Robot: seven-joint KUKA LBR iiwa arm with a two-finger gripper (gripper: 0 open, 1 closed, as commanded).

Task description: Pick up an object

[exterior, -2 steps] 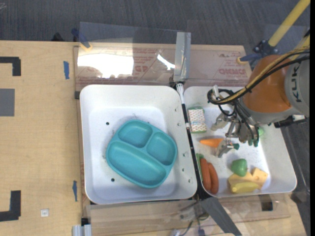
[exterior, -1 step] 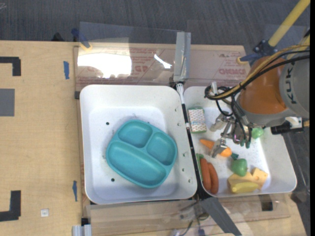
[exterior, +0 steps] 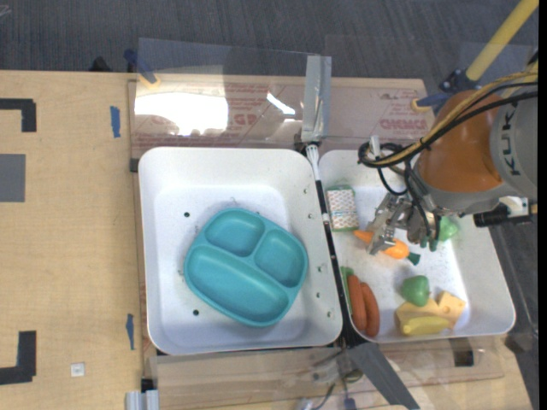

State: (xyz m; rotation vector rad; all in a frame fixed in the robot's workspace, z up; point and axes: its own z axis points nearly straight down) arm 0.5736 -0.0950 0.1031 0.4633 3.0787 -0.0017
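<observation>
Two white bins [exterior: 162,173] sit on the surface. Right of the teal tray [exterior: 246,266], the claw [exterior: 395,231] hangs over an orange carrot [exterior: 391,248]. I cannot tell its state.

Tabletop [exterior: 60,229]: pale wood, black tape marks at left. Bearing two shallow white bins side by side: left bin [exterior: 162,178], right bin [exterior: 487,289].

We're looking at a robotics lab, no question: a plywood bench [exterior: 60,254] marked out with black tape squares and blue tape tabs along its left edge, grey carpet beyond its far edge. Two white bins [exterior: 162,186] sit clamped side by side under a clear acrylic shield [exterior: 231,101], and a cabled industrial arm [exterior: 466,156] reaches in from the right.
</observation>
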